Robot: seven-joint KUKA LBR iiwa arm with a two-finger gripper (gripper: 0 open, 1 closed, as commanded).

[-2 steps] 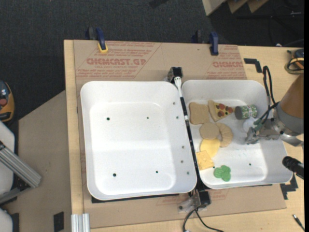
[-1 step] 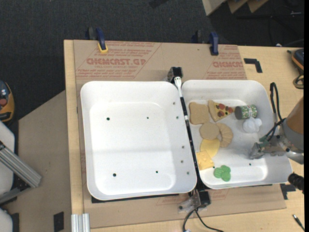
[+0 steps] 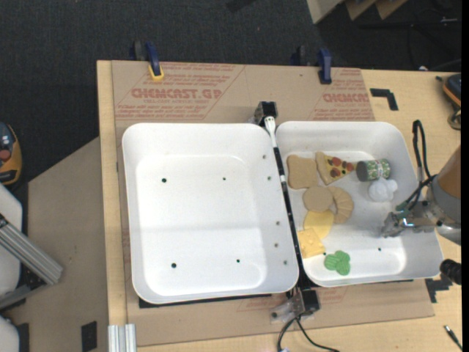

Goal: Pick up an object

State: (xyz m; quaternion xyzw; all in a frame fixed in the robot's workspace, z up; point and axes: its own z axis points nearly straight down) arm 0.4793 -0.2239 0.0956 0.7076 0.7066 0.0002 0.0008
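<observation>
Gripper [image 3: 392,224] low over right bin [image 3: 396,134] — finger state unclear — well right of cheese [image 3: 316,222], broccoli [image 3: 338,262].

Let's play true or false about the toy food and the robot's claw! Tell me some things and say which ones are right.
1. The toy food sits in the right bin. True.
2. The pizza slice is in the left bin. False: it lies in the right bin.
3. The green broccoli is nearer the front of the bin than the green can. True.
4. The gripper is lifting the yellow cheese. False: the cheese lies apart from it.
</observation>
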